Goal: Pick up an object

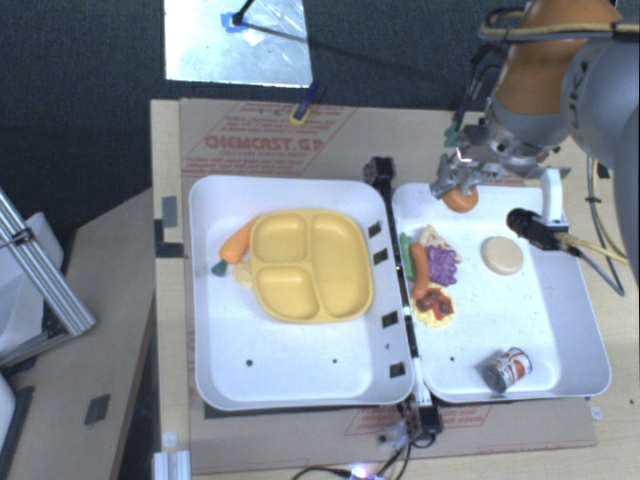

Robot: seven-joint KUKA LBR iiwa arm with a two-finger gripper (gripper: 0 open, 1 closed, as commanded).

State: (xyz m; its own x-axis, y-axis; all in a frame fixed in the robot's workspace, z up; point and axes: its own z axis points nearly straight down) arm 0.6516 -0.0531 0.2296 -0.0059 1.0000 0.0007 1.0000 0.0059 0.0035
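Grey and low, the gripper [458, 183] hangs over the far left corner of the right bin [560, 328]. A small round orange thing [461, 202] sits right at its tip, touching it or almost touching it. I cannot tell if the gripper is spread apart or squeezed together, or if it has the orange thing.

Near that spot, more toward the middle of the bin, lies a flat, round cream thing [502, 256]. Along the bin's left wall there is a little heap: a pale bit [430, 236], a green bit [406, 246], an orange-red stick [418, 265], purple grapes [441, 265], and a yellow and red thing [435, 308]. A small can [505, 368] lies on its side close to the near edge.

Next door, the left bin [220, 358] has a yellow plate [305, 265] with three parts. A carrot [237, 240] lies just beside the plate's left edge.
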